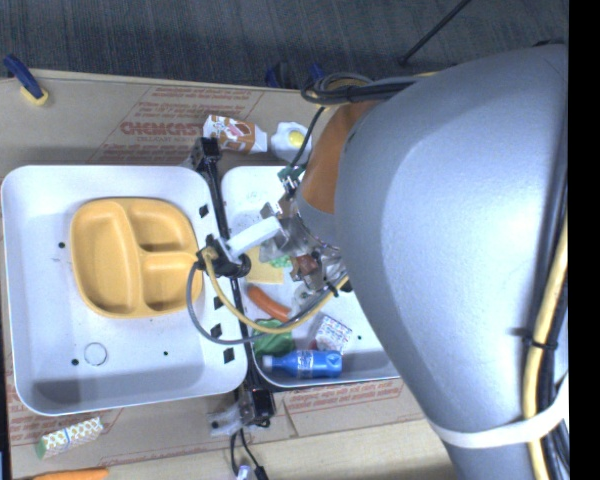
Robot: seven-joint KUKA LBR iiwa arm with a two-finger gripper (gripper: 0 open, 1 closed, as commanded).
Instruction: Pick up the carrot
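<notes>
The orange carrot [269, 303] lies in the right bin [242, 190], near its left wall, pointing toward the lower right. My gripper [302, 253] hangs low over the bin just above and to the right of the carrot. Cables and the wrist hide its fingertips. The grey arm covers most of the right bin.
A yellow divided tray [133, 256] sits in the left bin [40, 368]. Below the carrot lie a green item [273, 343], a blue bottle [307, 364] and a small packet [331, 332]. A cable loop [212, 298] hangs over the wall between the bins. A small carton [230, 133] stands behind the bins.
</notes>
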